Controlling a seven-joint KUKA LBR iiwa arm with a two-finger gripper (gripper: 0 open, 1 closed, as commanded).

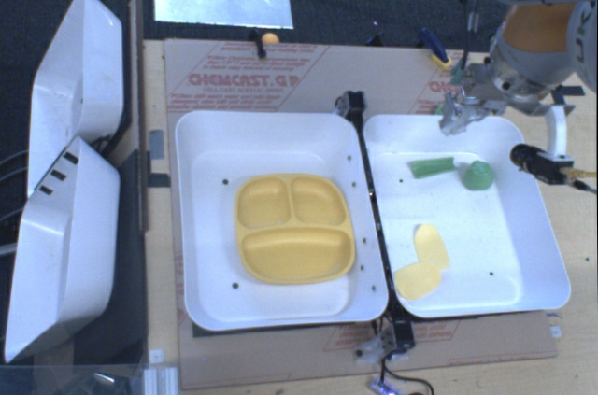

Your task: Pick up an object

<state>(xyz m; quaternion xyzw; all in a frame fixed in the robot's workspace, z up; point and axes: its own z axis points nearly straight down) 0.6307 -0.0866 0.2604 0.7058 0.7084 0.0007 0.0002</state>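
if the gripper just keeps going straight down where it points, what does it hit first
Probably bare floor of the right bin near its back wall. The gripper hangs behind the green object, though depth is hard to judge.

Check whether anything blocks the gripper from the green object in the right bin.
Nothing visible does. The gripper hangs over the right bin's far edge, and the green object lies just below it in the view, with bare white floor between them.

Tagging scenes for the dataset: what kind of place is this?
Likely a robotics lab pick-test bench: two white bins side by side on a cardboard-covered bench, toy items such as a yellow divided plate, and the arm's end effector above the right bin.
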